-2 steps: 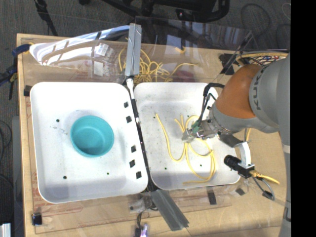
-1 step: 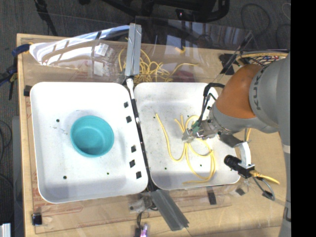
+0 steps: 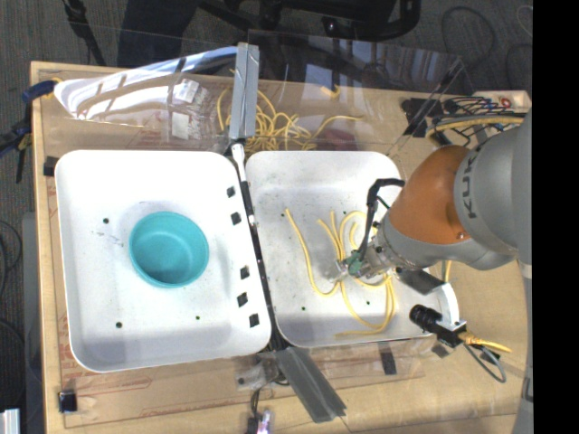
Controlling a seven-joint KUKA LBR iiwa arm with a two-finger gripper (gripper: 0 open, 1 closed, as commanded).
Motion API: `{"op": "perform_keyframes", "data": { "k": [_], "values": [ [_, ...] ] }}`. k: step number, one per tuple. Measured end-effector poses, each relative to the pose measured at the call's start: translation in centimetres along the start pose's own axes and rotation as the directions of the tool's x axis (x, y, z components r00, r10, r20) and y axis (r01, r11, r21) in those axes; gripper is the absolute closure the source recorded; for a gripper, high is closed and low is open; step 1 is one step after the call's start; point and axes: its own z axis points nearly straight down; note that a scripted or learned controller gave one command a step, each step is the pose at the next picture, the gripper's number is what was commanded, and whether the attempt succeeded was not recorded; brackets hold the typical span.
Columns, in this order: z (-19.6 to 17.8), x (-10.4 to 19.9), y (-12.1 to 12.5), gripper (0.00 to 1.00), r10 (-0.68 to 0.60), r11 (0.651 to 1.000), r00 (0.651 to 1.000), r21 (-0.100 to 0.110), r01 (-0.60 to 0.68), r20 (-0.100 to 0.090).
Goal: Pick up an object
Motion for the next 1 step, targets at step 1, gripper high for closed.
{"op": "perform_keyframes", "data": {
  "k": [1],
  "values": [
    [-1.01,-0.03,0.08,1.0,-0.005,1.0,1.0,0.0,0.005,0.0]
  ]
}}
